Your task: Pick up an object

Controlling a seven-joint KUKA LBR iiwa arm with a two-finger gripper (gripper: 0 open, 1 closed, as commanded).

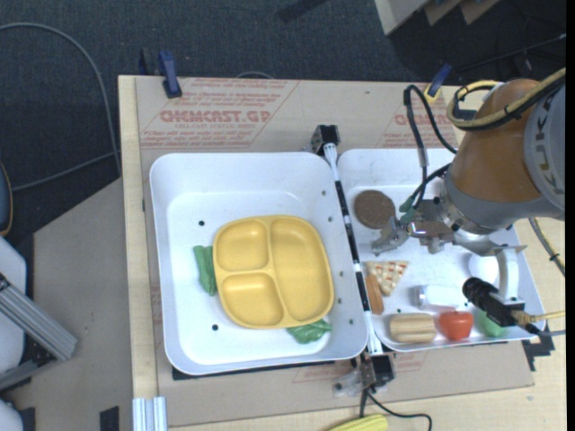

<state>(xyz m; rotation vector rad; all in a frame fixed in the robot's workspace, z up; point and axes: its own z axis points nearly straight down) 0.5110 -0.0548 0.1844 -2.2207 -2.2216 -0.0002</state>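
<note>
Gripper (393, 237) hangs over the right bin (377, 164), grip unclear, above pizza slice (388, 275).

Left bin (180, 241) mostly blocked by yellow plate (271, 270), right bin (382, 164) crowded

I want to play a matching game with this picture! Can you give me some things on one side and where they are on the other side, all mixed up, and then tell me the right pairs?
Things:
1. yellow plate
2. brown cookie
3. red tomato
4. pizza slice

Places:
A. near the front edge of the right bin, beside the hot dog bun
B. in the middle of the left bin
C. in the right bin, just in front of the gripper
D. toward the back of the right bin, near the divider

Pairs: 1-B, 2-D, 3-A, 4-C
</note>
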